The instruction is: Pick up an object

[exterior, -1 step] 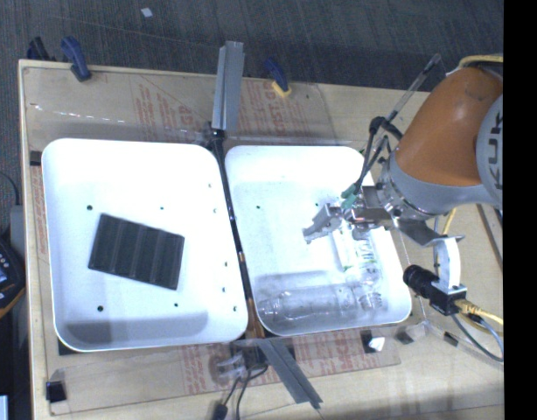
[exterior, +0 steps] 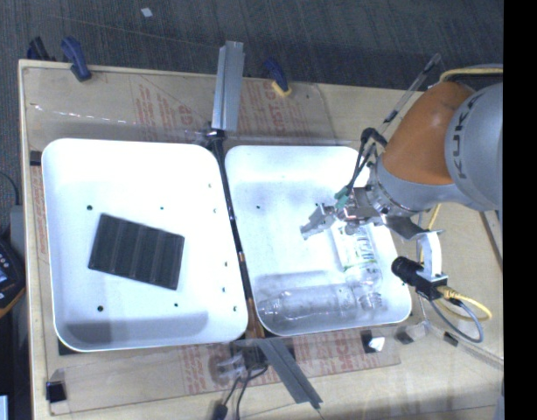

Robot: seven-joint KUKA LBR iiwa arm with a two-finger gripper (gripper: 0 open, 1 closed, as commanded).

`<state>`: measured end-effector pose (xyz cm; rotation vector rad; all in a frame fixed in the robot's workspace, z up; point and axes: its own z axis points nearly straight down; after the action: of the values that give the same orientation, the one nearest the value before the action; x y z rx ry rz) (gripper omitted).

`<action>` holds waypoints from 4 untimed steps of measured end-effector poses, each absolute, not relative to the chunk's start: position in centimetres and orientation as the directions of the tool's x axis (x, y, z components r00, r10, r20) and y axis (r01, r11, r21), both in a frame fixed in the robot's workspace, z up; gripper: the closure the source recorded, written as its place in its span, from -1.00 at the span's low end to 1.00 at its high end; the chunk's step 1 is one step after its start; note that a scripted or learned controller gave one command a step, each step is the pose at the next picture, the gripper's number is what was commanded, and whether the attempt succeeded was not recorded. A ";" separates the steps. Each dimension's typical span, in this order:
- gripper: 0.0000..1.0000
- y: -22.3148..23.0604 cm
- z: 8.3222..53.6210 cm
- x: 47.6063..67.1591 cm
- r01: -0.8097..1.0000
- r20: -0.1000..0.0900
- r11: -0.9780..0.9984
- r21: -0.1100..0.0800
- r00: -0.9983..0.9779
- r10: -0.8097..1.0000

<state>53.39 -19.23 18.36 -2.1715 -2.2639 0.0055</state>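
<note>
Bottle (exterior: 314, 304) (clear) below gripper (exterior: 325, 219).

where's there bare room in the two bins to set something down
The left bin has bare floor all around the dark ribbed panel, widest above it. In the right bin, the upper-left part is free. Its right side and front edge are crowded: the claw hovers there, above clear plastic bottles.

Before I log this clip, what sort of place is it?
Probably a robotics lab's bin-picking test bench: two white bins clamped to a wooden board, a KUKA arm reaching over the right bin, cables around the edges.
</note>
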 end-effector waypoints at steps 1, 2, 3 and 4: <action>1.00 -19.2 19.4 53.5 0.999 -0.001 0.046 -0.005 -0.046 0.999; -1.00 -19.2 19.4 53.5 0.999 -0.001 0.046 -0.004 -0.046 0.999; -1.00 -20.9 17.5 54.2 1.000 0.000 -0.002 -0.003 0.002 1.000; -1.00 -20.9 17.5 54.2 1.000 0.000 -0.003 -0.003 0.003 1.000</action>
<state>54.17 -20.94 17.50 -2.2236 -2.2170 0.0032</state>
